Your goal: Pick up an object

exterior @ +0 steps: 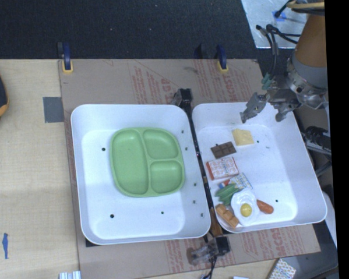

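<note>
Claw above the right bin's far edge

Our claw [265, 109] hangs released, grasping nothing; the yellow block [242, 137] lies just beside it, so we should centre over the block, then descend straight.

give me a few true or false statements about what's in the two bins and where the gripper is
1. A green divided plate lies in the left bin. True.
2. The gripper holds the yellow block. False: the block lies on the floor of the right bin, apart from the gripper.
3. A toy fried egg lies near the right bin's front edge. True.
4. The brown piece sits on the green plate. False: it is in the right bin.
</note>
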